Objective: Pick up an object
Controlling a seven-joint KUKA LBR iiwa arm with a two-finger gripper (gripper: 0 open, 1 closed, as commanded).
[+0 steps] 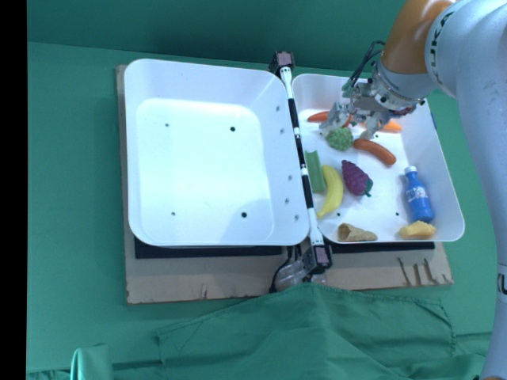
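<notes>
Arm (467, 93) comes in from the right, orange band (416, 22) above the wrist, pincer (352, 117) down in the right bin (444, 165), at its far end. Pincer state: cannot tell, the fingertips blend into the clutter under them. Nothing visibly clamped between them.

Right bin contents:
- broccoli (341, 138), green, just under the pincer, touching or nearly touching it
- red piece (318, 116) just left of the pincer, near the divider
- orange carrot-like piece (390, 126) just right of the pincer, partly hidden by it
- sausage (375, 151), red-orange, lying at a slant just beside the broccoli on its right
- cucumber (314, 171), green, lying along the left wall
- banana (332, 191), yellow, just beside the cucumber, curved, its near tip toward the bin's front
- purple fruit (356, 178), grape-like, just right of the banana
- blue bottle (417, 195) lying flat near the right wall, cap toward the far side
- cone (356, 233), tan, at the front edge
- yellow-orange piece (417, 230) at the front right corner, just below the bottle

Left bin (142, 77) is white with a few dark dots on its floor. A black-and-white bar (299, 157) runs between the two bins. Both sit on a cardboard sheet (158, 279) on the green surface (71, 172). Green cloth (317, 331) is bunched at the front edge.
</notes>
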